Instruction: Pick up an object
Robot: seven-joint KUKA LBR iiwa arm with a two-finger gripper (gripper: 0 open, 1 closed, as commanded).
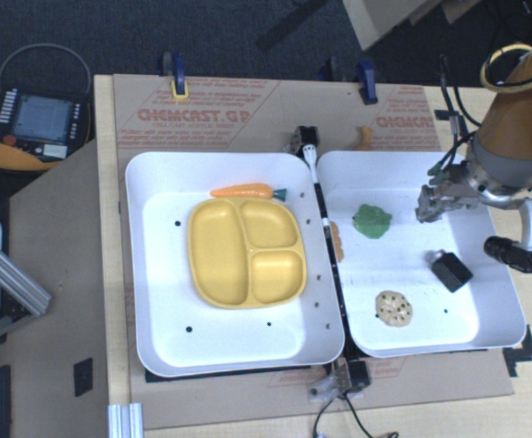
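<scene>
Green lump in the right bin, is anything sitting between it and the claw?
Nothing visible. The claw hangs to the right of the green lump, with bare white bin floor between them. The black block and cookie lie nearer the camera, off that line.

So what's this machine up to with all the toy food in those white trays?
A grey robot arm with an orange band reaches in over the right white bin, its gripper hovering near a green leafy toy. A speckled round cookie and a small black block also lie there. The left white bin holds a yellow divided plate and an orange toy carrot. Nothing is visibly held.
</scene>
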